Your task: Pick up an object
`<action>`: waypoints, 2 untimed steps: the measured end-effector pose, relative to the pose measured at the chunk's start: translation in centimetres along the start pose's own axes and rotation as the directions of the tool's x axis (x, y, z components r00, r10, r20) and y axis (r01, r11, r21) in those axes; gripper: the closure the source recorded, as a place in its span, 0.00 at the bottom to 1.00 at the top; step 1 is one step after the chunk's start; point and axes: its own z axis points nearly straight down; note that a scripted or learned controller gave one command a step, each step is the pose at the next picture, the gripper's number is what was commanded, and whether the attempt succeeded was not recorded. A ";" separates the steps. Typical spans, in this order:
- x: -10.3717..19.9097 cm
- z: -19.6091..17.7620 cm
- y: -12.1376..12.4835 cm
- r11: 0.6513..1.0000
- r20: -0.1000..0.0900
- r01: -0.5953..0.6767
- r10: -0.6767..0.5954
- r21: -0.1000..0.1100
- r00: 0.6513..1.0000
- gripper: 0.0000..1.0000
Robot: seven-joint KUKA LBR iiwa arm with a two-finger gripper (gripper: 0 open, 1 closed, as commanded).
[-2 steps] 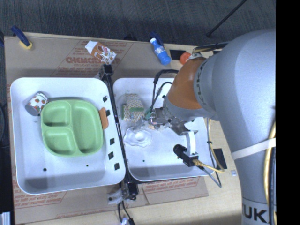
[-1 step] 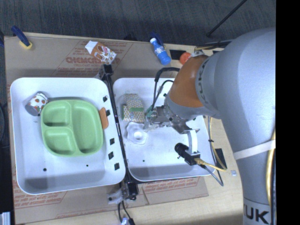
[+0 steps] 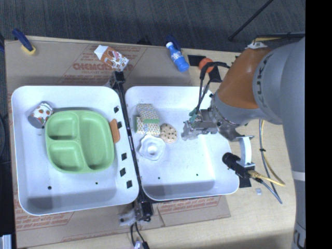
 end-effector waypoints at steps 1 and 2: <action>-0.4 -1.8 -4.5 1.000 -0.001 -0.001 0.001 0.002 1.000 1.00; 2.4 -6.7 4.7 1.000 0.000 0.001 -0.001 -0.001 1.000 1.00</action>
